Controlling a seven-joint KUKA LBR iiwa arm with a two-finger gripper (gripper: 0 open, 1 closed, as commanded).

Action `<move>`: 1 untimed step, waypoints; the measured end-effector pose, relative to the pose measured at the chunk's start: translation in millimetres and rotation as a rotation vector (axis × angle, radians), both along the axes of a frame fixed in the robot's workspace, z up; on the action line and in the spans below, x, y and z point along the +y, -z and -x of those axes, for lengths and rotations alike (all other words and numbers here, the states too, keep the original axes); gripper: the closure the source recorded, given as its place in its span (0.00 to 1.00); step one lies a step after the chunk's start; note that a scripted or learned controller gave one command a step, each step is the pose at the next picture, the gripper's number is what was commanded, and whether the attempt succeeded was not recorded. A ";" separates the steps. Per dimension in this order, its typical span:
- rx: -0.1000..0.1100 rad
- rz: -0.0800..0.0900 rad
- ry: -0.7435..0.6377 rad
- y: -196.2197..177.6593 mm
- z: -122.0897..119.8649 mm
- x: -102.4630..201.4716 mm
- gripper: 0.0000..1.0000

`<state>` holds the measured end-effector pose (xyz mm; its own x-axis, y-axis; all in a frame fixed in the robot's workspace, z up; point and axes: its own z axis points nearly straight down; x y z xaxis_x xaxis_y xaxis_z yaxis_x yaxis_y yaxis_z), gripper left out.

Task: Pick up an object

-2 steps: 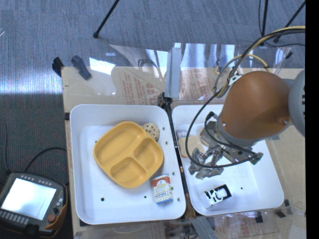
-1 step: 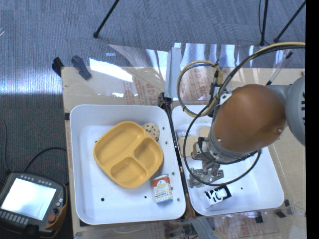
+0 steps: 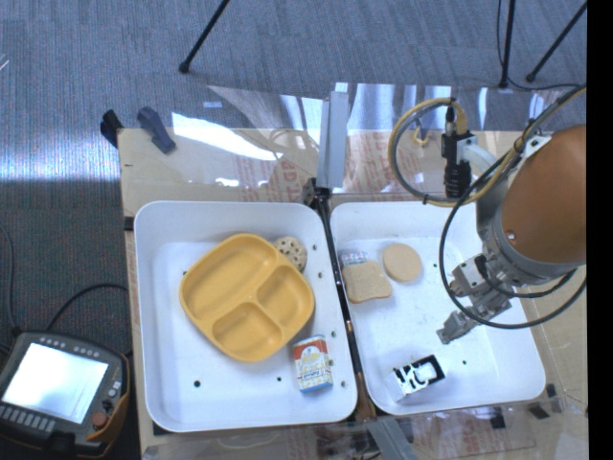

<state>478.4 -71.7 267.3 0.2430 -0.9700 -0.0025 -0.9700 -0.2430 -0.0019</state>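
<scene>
We are noting gripper (image 3: 458, 328) hanging over right bin (image 3: 522, 367); finger state we cannot tell; nothing seen between them. Likely hovering to choose target. Nearest candidate, black-and-white item (image 3: 419, 375), lying just below-left of gripper. Toast slice (image 3: 366, 281) and round cracker (image 3: 402, 262) lying farther up-left, same bin. Well beyond, left bin (image 3: 153, 257) holding yellow divided plate (image 3: 247, 297), small carton (image 3: 312, 362), round cookie (image 3: 290, 249) touching plate rim.

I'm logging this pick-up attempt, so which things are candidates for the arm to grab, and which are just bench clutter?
Candidates: yellow plate, cookie, small carton, toast slice, round biscuit, black-and-white packet.

Lying about: teach pendant, blue clamp, tripod legs.
</scene>
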 end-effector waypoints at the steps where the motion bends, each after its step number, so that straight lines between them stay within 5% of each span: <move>1: 0.009 -0.004 -0.235 55.6 4.3 80.6 1.00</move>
